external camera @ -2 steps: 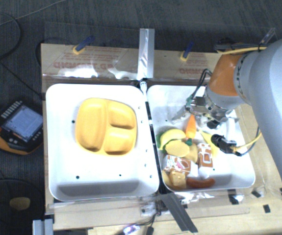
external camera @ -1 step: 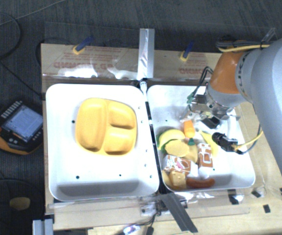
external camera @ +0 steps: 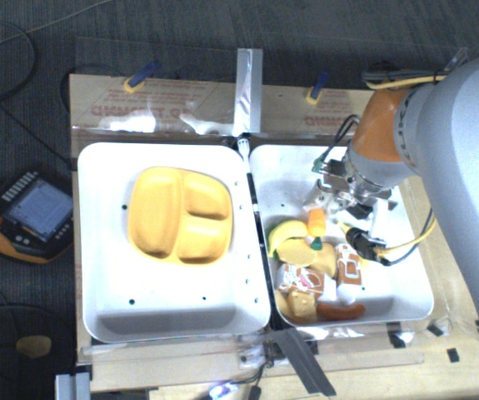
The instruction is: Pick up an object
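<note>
Arm enters from 3 o'clock, grey casing filling the upper right, orange band (external camera: pixel 378 132) just above the wrist. Wrist angles down over the right bin (external camera: pixel 406 302). Gripper (external camera: pixel 329 209) sits low in that bin's upper half, toward 11 o'clock of the heap of objects. Whether it grips anything: cannot tell, the tip is lost among dark hardware and cables. A yellow cable (external camera: pixel 414 240) loops off the wrist toward 4 o'clock.

Objects are heaped in the right bin's lower left part. A small orange piece (external camera: pixel 315 220) lies just beside the gripper, at its 7 o'clock. A yellow-green rounded item (external camera: pixel 286 234) rests near the bin's left wall. Below these, a red-and-white packet (external camera: pixel 305 281) and a brown sausage-shaped item (external camera: pixel 339 311), all crowded and touching.

Left bin (external camera: pixel 106 307) holds a yellow compartment tray (external camera: pixel 181 213), upside-up, slightly tilted.

Bins rest on a pale board (external camera: pixel 97 98) with blue and yellow clips along the 12 o'clock edge. Dark carpet floor; a handheld pendant (external camera: pixel 24 215) lies at 9 o'clock.
</note>
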